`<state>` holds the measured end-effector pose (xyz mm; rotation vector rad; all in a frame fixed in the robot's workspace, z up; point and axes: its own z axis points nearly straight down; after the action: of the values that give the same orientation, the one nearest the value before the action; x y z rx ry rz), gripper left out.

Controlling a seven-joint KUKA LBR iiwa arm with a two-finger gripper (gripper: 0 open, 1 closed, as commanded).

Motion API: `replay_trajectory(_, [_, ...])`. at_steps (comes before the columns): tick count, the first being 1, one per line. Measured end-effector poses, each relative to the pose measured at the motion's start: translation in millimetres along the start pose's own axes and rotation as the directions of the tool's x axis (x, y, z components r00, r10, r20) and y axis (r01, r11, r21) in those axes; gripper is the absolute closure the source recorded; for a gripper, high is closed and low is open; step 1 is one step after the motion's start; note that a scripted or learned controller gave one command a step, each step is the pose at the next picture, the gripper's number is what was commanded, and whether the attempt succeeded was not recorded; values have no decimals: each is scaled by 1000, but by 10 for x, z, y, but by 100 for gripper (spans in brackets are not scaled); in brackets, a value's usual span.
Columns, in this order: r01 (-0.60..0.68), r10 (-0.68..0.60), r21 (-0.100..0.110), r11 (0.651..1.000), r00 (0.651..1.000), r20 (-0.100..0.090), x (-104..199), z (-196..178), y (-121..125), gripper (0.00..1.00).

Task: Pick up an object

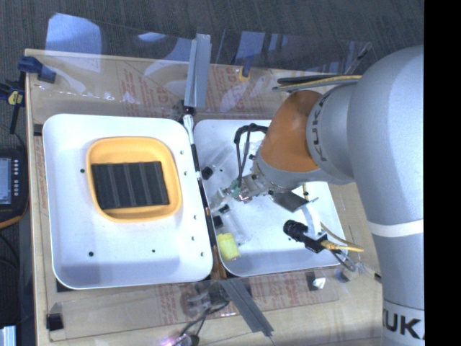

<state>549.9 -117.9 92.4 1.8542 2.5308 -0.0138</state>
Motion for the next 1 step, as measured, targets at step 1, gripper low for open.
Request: replay_trajectory(1, [6, -6, 0, 1000, 1000, -5, 18, -93, 11, 100])
